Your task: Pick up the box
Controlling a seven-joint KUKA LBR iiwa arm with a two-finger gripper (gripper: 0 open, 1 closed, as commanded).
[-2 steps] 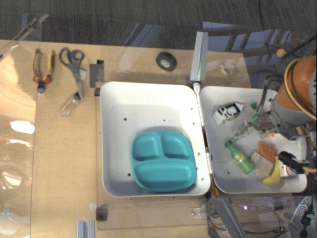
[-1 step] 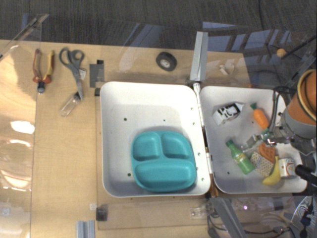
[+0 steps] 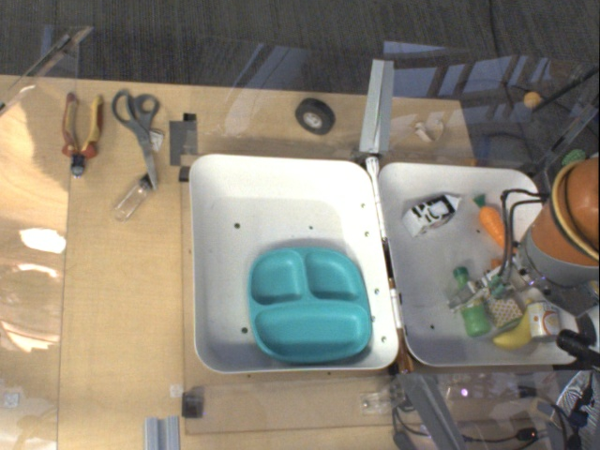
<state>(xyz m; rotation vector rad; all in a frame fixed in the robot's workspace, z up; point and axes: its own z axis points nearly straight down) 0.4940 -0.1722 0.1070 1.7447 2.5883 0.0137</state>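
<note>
I see my arm (image 3: 574, 218) reaching in from the right, orange band up top, wrist bent down, hand (image 3: 502, 284) just below it, low.

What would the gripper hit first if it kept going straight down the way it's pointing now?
Probably the green bottle and the clutter around it in the right bin; the gripper hangs just over them. Its height above them is unclear.
</note>
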